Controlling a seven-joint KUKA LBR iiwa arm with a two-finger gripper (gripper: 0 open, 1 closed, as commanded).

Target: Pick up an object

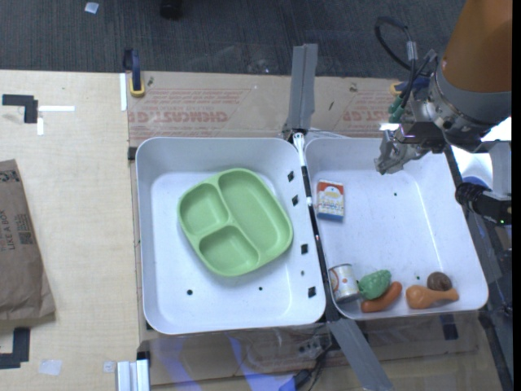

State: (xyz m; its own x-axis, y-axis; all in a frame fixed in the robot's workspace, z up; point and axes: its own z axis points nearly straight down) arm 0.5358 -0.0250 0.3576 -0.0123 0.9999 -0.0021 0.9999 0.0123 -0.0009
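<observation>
Camera view. I am watching the gripper (392,160) hanging over the far end of the right bin (452,218), close to its back rim. Its fingers are pointing down and look nearly closed, with nothing between them. I am reading this as the approach step: no object chosen yet by contact, nothing lifted.

Candidates, placed from the gripper:
- A small box (330,199) with a red and blue label is lying nearer the camera and toward the bins' shared wall, the closest thing to the fingers.
- Well away, along the bin's near rim, a small can (343,283) is lying on its side, just beside a green toy (375,283) and an orange carrot-like piece (381,297).
- Further along that same rim, an orange pear-shaped toy (430,296) is sitting with a brown lump (440,281) touching it.
- A green divided plate (235,221) is lying in the left bin (163,218), across the shared wall.

My judgement: the next move is calling for opening the fingers, shifting toward the box and descending squarely over it.

Room: the bin floor below the gripper is bare, so descent there is free. The box is sitting close to the shared wall, leaving little finger clearance on that side. The near-rim cluster is crowded, and a grasp there risks nudging neighbours.
</observation>
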